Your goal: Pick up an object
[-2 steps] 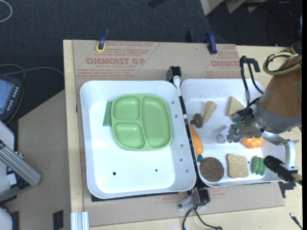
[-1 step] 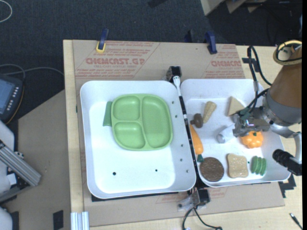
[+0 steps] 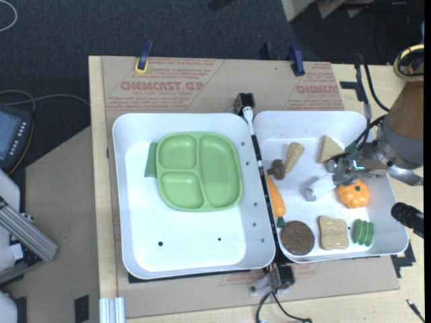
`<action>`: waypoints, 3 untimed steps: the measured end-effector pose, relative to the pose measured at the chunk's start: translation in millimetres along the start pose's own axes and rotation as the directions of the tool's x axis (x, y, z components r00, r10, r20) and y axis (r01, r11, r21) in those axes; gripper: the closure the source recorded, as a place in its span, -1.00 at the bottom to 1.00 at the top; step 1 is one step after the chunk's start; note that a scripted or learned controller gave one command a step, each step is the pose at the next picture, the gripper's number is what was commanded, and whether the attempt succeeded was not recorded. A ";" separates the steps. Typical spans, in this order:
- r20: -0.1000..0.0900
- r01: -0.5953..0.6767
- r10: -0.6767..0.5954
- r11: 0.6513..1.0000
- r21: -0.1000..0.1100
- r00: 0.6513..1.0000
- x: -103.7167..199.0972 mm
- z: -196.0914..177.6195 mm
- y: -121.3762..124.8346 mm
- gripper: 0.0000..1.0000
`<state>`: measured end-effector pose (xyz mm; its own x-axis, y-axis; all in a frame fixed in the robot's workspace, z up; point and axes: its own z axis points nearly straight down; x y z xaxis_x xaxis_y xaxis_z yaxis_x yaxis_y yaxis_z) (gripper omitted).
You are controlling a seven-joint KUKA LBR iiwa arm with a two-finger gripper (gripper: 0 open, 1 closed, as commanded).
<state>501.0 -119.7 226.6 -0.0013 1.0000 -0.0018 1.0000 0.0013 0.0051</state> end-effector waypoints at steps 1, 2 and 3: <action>-0.005 0.005 -0.005 1.000 0.007 1.000 62.7 7.0 1.8 1.00; -0.002 0.003 -0.003 1.000 0.002 1.000 96.9 -8.1 6.6 1.00; -0.002 -0.002 0.002 1.000 0.007 1.000 94.8 -7.6 -2.3 1.00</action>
<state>498.6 -24.9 234.0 0.0009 1.0000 0.0005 1.0000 -0.0009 -0.0018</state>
